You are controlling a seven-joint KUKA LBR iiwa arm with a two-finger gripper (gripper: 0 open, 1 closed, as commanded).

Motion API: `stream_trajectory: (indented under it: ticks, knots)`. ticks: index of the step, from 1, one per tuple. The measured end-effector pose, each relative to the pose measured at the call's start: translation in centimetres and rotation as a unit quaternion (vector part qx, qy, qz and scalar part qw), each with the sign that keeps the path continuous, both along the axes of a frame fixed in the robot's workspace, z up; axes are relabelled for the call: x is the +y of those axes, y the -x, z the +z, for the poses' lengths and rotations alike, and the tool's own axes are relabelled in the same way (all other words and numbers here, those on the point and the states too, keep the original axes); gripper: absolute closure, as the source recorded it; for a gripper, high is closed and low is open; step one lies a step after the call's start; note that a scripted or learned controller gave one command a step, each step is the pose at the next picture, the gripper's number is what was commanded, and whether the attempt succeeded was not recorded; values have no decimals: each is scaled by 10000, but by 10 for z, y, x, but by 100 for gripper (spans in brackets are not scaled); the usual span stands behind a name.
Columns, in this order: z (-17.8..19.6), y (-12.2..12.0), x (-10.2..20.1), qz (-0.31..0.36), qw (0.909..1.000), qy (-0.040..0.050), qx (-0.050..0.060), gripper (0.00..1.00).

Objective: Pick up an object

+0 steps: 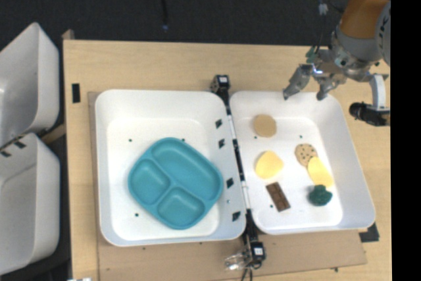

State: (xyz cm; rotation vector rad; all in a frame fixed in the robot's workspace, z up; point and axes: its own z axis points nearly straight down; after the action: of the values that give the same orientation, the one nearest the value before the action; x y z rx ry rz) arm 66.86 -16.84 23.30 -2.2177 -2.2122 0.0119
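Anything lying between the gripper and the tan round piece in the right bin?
No. In the camera view, only bare white bin floor separates the gripper, open above the bin's far edge, from the tan round piece.

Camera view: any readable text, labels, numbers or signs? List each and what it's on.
None readable.
The small black clips on the bin rims are too small and blurred to show any marking.
The teal divided plastic tray and the flat brown rectangular piece bear no visible print.
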Motion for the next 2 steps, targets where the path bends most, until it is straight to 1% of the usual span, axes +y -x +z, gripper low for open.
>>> stream_trajectory:
  ticks: [1,2]
  knots:
    - [9,-3,0,17,10000,13,-66,0]
    - [-34,0,3,13,10000,17,-50,0]
